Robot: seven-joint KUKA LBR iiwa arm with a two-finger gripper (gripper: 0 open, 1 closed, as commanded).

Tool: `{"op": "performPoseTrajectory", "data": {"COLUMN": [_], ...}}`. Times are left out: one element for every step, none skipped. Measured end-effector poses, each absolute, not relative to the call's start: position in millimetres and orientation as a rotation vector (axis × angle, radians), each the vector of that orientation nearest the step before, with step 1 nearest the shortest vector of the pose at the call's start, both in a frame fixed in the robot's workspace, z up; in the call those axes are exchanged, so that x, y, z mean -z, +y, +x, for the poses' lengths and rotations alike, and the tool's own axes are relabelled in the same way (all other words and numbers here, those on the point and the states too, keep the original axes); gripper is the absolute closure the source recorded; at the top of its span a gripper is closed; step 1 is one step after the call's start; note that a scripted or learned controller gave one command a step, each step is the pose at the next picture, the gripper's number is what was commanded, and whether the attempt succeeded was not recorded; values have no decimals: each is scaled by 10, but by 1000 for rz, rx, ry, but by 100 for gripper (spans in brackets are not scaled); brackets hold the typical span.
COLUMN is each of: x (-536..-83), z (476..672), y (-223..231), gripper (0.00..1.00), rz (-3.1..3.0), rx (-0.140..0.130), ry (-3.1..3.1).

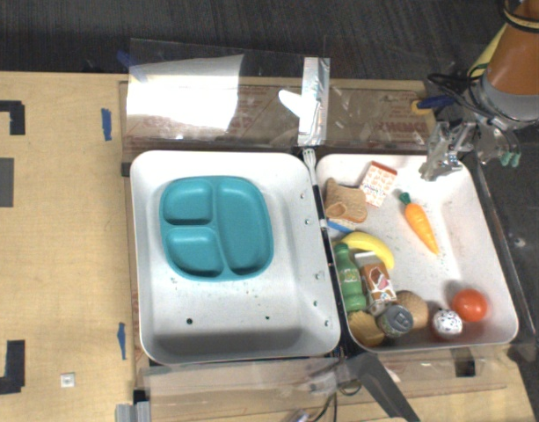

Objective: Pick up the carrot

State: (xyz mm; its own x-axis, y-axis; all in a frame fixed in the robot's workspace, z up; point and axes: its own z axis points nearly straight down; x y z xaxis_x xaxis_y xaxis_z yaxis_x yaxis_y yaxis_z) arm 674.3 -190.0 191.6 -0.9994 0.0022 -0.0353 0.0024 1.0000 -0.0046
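One carrot [420, 223] lies bare in the right bin [489, 236], its long axis running from 11 to 5 o'clock, green top up. I see my jaws [440, 158] hovering at its 1 o'clock, holding nothing; spread unclear.

1. I count two white bins: the left bin [155, 323] and the right bin [493, 262].
2. One teal divided plate [216, 227] in the left bin.
3. One carrot [420, 223] in the right bin.
4. One banana [371, 246].
5. One tomato [469, 305].
6. One green bottle [348, 278].
7. One white die [447, 323].
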Motion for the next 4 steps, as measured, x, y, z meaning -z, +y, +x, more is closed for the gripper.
{"op": "performPoseTrajectory", "data": {"x": [-960, -1418, -2318, -977], "z": [5939, 5471, 5586, 4942], "y": [-1610, -1041, -1611, -1745], "gripper": [100, 100, 100, 100], "rz": [-153, -111, -224, -186], "rx": [4, 0, 8, 5], "ry": [3127, 3130, 3120, 3123]}}
